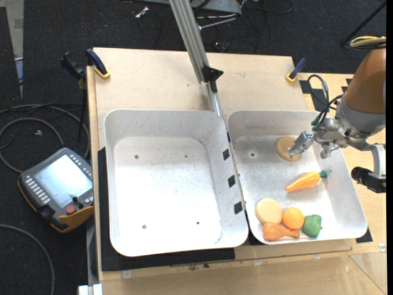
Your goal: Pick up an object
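Two white bins side by side on a light wooden desk (153, 78), seen from above at a slant. Left bin (123, 128) in the middle of the frame, with small dark specks on its floor. Right bin (258, 128) toward the right of the frame, holding toy food.

Grey arm (362, 112) with an orange band (371, 72) coming in from the right edge, at mid height. End effector (299, 147) low over the upper part of the right bin, right at a round tan piece (284, 147) that looks like a cookie or a slice of bread. One finger over the right edge of that tan piece. Too small to tell if spread or pressed together, and too small to tell if pinching anything.

Just below and a bit right of the end effector, an orange carrot (304, 182) with a green tip, lying flat and apart from the tan piece. In the lower part of the right bin, a close bunch: a pale round piece (268, 210), an orange ball (293, 217), a green pepper (312, 225) and an orange-brown piece (277, 232) at the bottom, all touching or nearly touching.

Slanted metal pole (187, 29) from the top of the frame down to the gap between the bins. Yellow clamps (99, 66) at the upper corners of the desk. Handheld controller with a screen (58, 189) on the dark floor at the left of the frame, with black cables around.
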`<state>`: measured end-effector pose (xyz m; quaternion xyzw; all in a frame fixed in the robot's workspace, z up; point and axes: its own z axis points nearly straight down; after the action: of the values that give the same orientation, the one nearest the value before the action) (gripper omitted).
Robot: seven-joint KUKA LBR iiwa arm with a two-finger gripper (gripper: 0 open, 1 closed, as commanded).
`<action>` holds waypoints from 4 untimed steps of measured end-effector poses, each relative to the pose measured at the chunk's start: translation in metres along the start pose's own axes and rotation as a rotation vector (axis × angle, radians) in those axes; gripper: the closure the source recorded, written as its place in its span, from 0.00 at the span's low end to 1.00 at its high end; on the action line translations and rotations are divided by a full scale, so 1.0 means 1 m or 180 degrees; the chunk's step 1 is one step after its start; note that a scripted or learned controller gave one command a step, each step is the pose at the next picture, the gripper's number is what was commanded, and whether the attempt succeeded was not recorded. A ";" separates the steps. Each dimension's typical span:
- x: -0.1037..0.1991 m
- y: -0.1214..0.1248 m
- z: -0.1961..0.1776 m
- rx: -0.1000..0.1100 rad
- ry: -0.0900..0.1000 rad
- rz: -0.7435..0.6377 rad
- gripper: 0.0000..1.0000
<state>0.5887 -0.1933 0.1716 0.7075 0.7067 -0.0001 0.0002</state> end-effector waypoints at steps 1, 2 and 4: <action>0.000 0.007 0.061 0.0017 0.0005 -0.0004 0.00; 0.001 0.007 0.077 0.0004 0.0001 -0.0002 0.00; 0.001 0.019 0.009 -0.0024 -0.0007 -0.0013 1.00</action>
<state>0.6079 -0.1924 0.1631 0.7060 0.7082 0.0018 0.0037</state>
